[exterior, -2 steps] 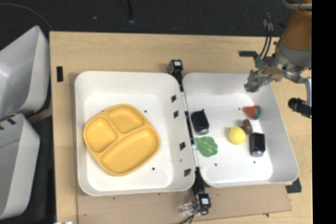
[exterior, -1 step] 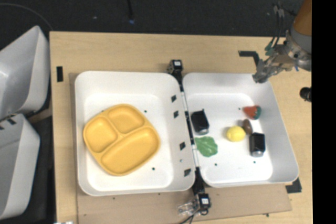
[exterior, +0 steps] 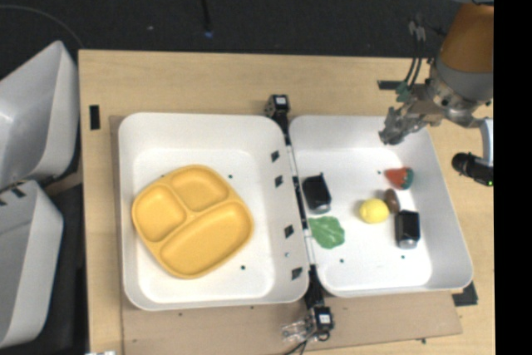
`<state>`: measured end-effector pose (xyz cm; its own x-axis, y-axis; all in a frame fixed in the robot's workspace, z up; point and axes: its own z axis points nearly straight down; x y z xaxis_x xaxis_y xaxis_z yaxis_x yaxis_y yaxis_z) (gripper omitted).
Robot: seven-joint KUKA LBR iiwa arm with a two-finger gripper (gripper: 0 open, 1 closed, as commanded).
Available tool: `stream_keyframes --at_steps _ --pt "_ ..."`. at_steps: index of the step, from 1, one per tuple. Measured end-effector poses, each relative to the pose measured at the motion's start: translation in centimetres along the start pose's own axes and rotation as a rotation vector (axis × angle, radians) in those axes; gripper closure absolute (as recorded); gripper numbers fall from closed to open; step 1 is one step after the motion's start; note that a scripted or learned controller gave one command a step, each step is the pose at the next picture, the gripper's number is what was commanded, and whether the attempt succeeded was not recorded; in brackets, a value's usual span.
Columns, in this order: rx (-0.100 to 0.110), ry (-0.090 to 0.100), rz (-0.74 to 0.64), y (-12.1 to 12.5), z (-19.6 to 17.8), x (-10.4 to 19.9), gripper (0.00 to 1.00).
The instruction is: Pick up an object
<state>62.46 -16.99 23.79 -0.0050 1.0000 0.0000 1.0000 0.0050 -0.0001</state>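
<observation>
The right bin holds several small objects: a black block near its left wall, a green soft piece, a yellow ball, a small brown piece, a red strawberry-like toy and a dark rectangular object. My gripper hangs over the bin's upper right part, above and apart from the red toy. Nothing shows between its fingers.
The left bin holds a yellow divided plate. A ridge with black clips separates the two bins. White equipment stands off the bench's left side. The arm's orange band is at the far right.
</observation>
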Motion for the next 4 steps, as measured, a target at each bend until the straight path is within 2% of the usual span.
stream_keyframes --at_steps 1,2,3,4 --pt "-0.001 0.000 0.000 -0.6 0.1 4.6 1.00" --pt "-0.002 0.000 0.002 -2.4 -0.9 8.7 1.00" --pt "0.001 0.001 0.000 -4.0 0.3 13.5 1.00" --pt "0.000 0.001 -0.001 -4.8 -0.1 17.9 1.00"
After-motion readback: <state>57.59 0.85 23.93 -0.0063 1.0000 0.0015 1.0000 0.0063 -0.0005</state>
